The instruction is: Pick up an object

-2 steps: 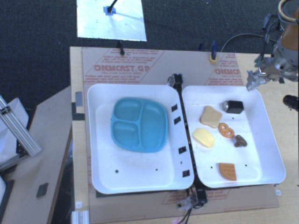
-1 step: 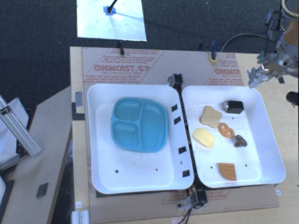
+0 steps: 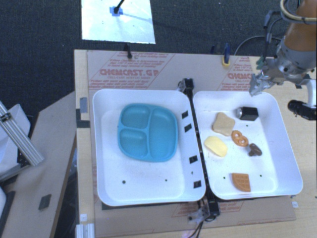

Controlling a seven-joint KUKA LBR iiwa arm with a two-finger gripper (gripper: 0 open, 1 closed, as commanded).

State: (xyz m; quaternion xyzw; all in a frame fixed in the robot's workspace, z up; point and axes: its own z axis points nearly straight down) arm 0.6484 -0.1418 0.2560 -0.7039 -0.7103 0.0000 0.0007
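Observation:
The right bin (image 3: 285, 133) holds several small items: a black block (image 3: 247, 113), a tan bread-like piece (image 3: 223, 124), an orange pretzel (image 3: 240, 138), a yellow lump (image 3: 216, 146), a small brown piece (image 3: 254, 150) and an orange waffle square (image 3: 241, 182). My gripper (image 3: 258, 86) hangs above the bin's far rim, up and to the right of the black block, with nothing seen between its fingers. The arm comes in from the upper right.
The left bin (image 3: 106, 148) holds a blue divided plate (image 3: 148, 132). A black divider strip (image 3: 193, 138) runs between the bins. A shiny square sheet (image 3: 117, 14) lies beyond the bench. A metal rail (image 3: 20, 138) sits at the far left.

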